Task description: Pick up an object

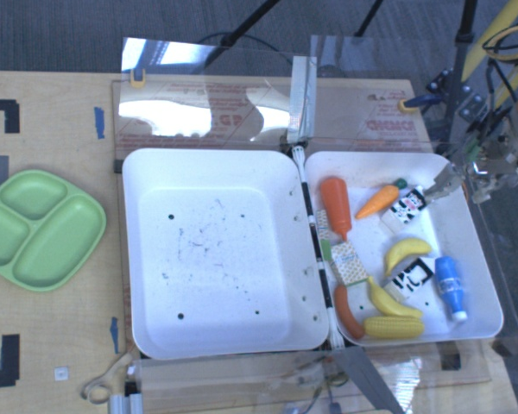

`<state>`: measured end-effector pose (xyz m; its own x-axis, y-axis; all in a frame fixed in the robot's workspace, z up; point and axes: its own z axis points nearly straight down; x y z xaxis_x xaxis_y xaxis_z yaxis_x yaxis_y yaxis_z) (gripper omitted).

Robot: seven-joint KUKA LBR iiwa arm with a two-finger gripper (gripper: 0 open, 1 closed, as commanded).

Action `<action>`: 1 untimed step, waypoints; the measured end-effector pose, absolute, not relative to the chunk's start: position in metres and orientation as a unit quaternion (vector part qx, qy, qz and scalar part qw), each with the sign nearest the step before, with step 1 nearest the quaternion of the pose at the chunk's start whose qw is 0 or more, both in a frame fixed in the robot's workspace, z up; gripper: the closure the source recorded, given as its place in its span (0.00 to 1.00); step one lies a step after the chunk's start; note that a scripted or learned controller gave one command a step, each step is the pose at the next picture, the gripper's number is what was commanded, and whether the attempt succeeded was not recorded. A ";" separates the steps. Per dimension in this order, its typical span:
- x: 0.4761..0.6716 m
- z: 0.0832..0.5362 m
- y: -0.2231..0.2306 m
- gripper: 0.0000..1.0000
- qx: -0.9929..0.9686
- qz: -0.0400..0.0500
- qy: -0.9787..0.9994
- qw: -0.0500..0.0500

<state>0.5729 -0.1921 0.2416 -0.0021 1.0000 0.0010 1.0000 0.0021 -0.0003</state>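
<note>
The right bin (pixel 479 257) holds several toy items. An orange-red sausage (pixel 335 205) lies at its upper left, with a carrot (pixel 378 201) and a small black-and-white box (pixel 406 207) beside it. Lower down are a banana (pixel 408 253), a second black-and-white box (pixel 412 276), a blue bottle (pixel 450 286), a corn cob (pixel 393 326), a red sausage (pixel 347 310) and a checkered packet (pixel 349 263). My gripper (pixel 446 181) hangs over the bin's upper right edge, just right of the first box, with nothing seen in it.
The left bin (pixel 147 179) sits beside the right one, bare white with faint marks. A green divided plate (pixel 39 229) rests on the bench at far left. Clear plastic panels (pixel 207 102) stand behind both bins. Cables and stands crowd the upper right.
</note>
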 end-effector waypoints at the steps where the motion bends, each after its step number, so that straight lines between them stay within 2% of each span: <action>1: 0.574 0.252 -0.192 1.00 -0.706 -0.001 -0.709 -0.001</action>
<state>0.5741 -0.1916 0.2521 -0.0041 1.0000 0.0004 1.0000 0.0041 0.0031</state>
